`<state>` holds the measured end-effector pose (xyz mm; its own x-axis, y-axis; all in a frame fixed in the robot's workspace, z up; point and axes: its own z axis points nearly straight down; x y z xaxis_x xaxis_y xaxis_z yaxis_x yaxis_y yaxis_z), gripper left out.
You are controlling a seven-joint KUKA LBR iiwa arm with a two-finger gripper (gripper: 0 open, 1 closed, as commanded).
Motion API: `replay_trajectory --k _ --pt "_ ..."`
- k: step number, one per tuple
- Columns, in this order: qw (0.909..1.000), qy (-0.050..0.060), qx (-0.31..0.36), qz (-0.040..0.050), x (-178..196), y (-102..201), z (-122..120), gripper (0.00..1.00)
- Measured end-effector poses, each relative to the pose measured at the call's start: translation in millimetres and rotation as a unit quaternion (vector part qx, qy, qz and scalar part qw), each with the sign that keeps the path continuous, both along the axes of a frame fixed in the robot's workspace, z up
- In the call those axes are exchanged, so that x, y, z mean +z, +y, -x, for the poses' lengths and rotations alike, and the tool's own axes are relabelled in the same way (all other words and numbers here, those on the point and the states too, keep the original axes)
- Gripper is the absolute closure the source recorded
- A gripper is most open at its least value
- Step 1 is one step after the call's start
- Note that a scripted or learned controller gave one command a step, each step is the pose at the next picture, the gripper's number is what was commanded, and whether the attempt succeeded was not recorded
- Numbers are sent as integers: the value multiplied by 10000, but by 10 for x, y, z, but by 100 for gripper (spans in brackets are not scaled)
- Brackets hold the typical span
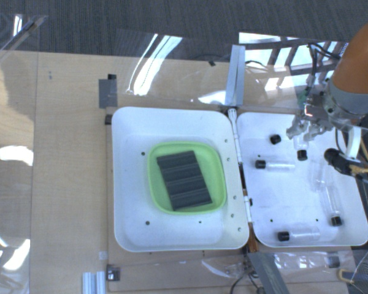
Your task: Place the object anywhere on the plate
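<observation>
**Hand over the right bin, block on the plate**

Hand point(306, 129) hangs over the upper part of the right bin point(267, 222), below the orange band point(356, 54) of the arm; whether it is clenched or released cannot be told, since that part is small and blurred.

Several clear tubes with black caps lie scattered in the right bin. One black cap point(275, 139) sits just left of the hand, and another point(302, 155) lies just below it. A tube point(273, 163) lies on its side further down and left, a second point(327, 195) runs down the right side of the bin, and a third point(297, 233) lies near the bin's lower edge. A dark cable point(343, 161) loops beside the arm on the right.

A dark ribbed block point(183, 180) lies tilted on the green plate point(156, 192) in the middle of the left bin point(129, 225) — well apart from the hand, to its left and lower, across the wall where the two bins meet. Both bins rest on a pale wooden surface point(49, 164), with a grey upright post point(235, 75) standing just behind their join.
</observation>
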<state>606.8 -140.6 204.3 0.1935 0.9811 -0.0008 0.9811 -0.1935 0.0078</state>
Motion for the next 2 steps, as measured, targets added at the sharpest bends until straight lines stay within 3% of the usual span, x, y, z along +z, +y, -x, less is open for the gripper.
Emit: replay_trajectory --k 1,2 --pt "9929 25 1192 -7 -201 809 285 100" --pt "9884 22 1520 -6 -196 1201 386 100"
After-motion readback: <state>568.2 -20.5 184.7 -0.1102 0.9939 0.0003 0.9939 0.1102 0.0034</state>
